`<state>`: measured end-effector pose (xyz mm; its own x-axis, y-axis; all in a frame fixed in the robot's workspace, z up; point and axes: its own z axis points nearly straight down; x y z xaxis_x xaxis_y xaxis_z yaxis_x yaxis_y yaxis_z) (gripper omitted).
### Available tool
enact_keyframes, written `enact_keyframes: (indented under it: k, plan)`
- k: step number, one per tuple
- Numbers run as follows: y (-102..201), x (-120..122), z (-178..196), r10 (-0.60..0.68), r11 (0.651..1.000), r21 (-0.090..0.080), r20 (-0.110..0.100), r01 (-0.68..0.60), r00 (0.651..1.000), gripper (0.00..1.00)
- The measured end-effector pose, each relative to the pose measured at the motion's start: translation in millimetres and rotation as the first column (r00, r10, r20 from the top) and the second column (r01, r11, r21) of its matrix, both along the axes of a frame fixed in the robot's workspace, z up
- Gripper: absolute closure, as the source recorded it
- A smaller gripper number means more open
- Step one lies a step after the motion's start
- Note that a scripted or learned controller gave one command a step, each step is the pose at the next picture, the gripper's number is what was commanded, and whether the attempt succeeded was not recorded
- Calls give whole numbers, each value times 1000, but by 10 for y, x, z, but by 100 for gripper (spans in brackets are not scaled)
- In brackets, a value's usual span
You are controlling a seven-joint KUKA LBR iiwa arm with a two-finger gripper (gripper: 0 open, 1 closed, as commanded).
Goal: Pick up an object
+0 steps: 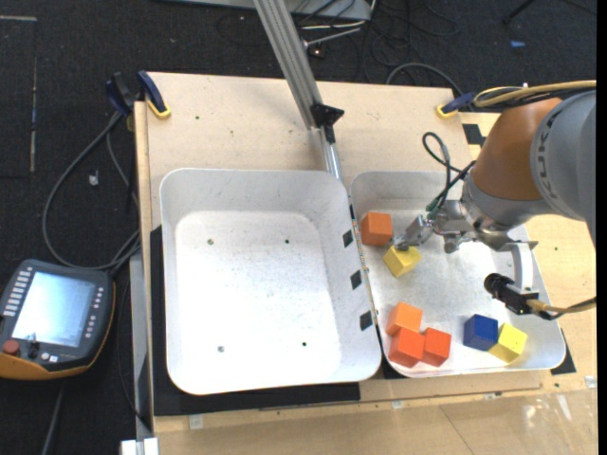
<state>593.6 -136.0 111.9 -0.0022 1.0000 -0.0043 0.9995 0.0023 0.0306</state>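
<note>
The right bin holds several blocks. An orange block lies near its upper left, with a yellow block just below it. Three orange blocks cluster at the bin's front. A blue block and a second yellow block sit at the front right. My gripper hangs over the upper middle of this bin, open, with nothing between its fingers. Its left finger ends right beside the upper yellow block.
The left bin lies beside the right one. A metal pole slants in from the top to the gap between the bins. A black cable connector dangles from the arm over the right bin. A teach pendant rests at far left.
</note>
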Motion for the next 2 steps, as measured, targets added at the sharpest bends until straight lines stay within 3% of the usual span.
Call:
enact_keyframes:
  k: [2]
  plan:
    - [128, -190, -2, 2, 1000, 1, 0, -2, 1000, 0]
